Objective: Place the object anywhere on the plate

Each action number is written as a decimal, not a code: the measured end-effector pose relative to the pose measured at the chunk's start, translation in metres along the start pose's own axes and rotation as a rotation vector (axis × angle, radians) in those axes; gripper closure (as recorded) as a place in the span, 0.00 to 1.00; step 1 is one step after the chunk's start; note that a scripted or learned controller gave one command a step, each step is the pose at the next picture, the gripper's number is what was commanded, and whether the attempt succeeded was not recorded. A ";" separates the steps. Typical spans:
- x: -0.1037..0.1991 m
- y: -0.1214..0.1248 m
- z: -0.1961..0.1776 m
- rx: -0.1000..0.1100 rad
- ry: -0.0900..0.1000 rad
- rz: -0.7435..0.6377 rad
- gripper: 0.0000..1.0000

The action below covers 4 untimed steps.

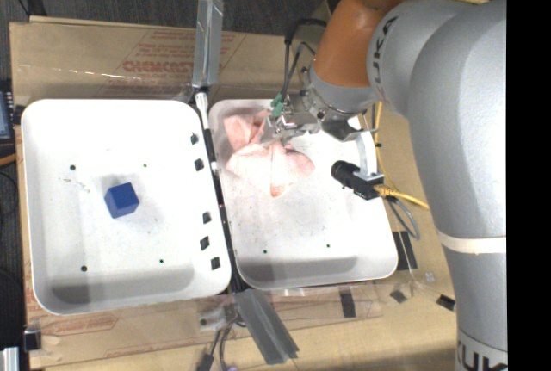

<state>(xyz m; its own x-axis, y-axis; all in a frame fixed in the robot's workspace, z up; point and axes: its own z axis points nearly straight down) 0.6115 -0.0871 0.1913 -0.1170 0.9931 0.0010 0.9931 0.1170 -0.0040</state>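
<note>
Currently the gripper (288,121) sits low over the pink plate (267,156) in the right bin (344,253), presumably for a release there; whether it is open or closed cannot be told. A blue cube (122,199) rests in the left bin (52,275), well apart, with no distinct long axis.

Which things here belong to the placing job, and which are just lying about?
Job: gripper, low over the pink plate in the right bin; blue cube, probably the object to place.

Lying about: left bin, cardboard sheet.
</note>
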 end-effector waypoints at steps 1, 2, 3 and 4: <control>0.001 0.000 -0.040 -0.001 0.000 -0.006 1.00; 0.047 0.006 -0.041 0.002 0.000 -0.411 1.00; 0.095 0.003 -0.050 0.001 -0.001 -0.815 1.00; 0.146 0.000 -0.038 0.000 -0.002 -1.218 1.00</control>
<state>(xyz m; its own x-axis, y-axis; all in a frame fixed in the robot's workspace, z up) 0.5947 0.0584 0.2295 -0.9723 0.2338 0.0022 0.2338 0.9723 -0.0016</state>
